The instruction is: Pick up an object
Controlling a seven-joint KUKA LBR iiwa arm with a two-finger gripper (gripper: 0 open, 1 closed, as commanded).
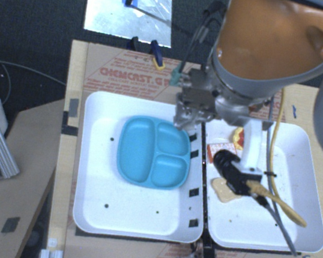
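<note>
Now: gripper low at the plate's far right corner

Camera view. You've got the arm coming in from the top right, big and close to the lens, with the orange band uppermost. Its gripper hangs at the far right corner of the plate, right by the wall where the two bins meet. You cannot tell whether the gripper is apart or together: its tip is lost against the metal body above it and the plate's rim. You cannot tell either whether it touches the plate.

The plate is blue with three compartments and lies flat in the left bin, toward that bin's right side. Its big compartment is on the left and the two small ones are stacked on the right.

In the right bin you see three small things bunched near its left wall, partly hidden behind robot hardware. A yellow thing sits farthest back. A red-and-white packet is just nearer, close to the dividing wall. A flat tan piece lies nearest you. They are too small to say what they are.

Small black tabs run along the wall between the bins. Both bins rest on a cardboard sheet with red print. A shiny square sheet lies beyond the cardboard at the top left, well apart from the plate.
</note>
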